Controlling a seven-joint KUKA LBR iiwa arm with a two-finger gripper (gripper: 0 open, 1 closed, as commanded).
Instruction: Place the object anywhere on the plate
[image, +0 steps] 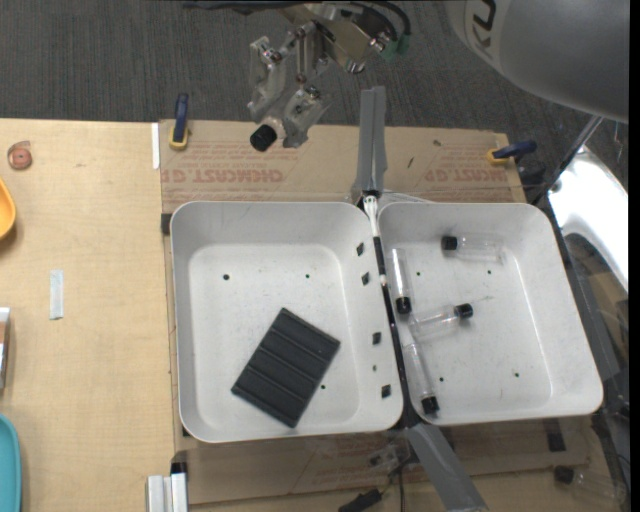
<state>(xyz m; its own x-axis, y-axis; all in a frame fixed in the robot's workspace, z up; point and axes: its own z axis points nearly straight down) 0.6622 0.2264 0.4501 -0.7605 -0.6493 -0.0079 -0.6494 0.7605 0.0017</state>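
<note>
A dark ribbed rectangular plate (287, 366) lies flat in the left bin (200, 300), toward its front. My gripper (284, 112) hangs high beyond the back rim of that bin, over the cardboard, well away from the plate. It is shut on a clear tube with a black cap (264, 136); the capped end sticks out below and to the left of the fingers. Several more clear tubes with black caps lie in the right bin (540, 300), among them one at the back (470, 245) and one in the middle (445, 316).
A raised divider (383, 300) separates the two bins. Clamps (180, 120) (510, 152) hold the cardboard sheet (240, 170) at the back. On the wooden bench to the left are an orange item (5, 215) and a teal item (6, 465).
</note>
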